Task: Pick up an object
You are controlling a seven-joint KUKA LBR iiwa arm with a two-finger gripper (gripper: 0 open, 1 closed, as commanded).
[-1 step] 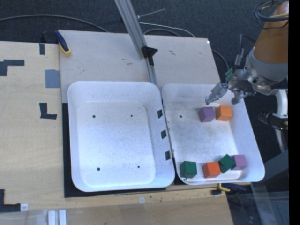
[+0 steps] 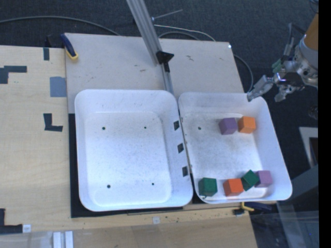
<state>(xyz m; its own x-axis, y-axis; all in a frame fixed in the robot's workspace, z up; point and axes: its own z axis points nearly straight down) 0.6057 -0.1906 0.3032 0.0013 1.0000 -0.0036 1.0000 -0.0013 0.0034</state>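
The right bin (image 2: 217,154) holds several small cubes. A purple cube (image 2: 227,125) and an orange cube (image 2: 247,124) sit side by side near its far wall. Along its near wall lie a green cube (image 2: 208,186), a second orange cube (image 2: 232,186), a dark green cube (image 2: 250,180) and a pale purple cube (image 2: 265,177). My gripper (image 2: 269,91) hangs open above the bin's far right corner, outside the rim, with nothing between its fingers.
The left bin (image 2: 124,149) stands beside the right one, their rims touching. A slanted metal pole (image 2: 147,27) rises from behind the bins' junction. A yellow-tipped clamp (image 2: 70,48) lies at the board's far left corner. Cables run over the dark floor behind.
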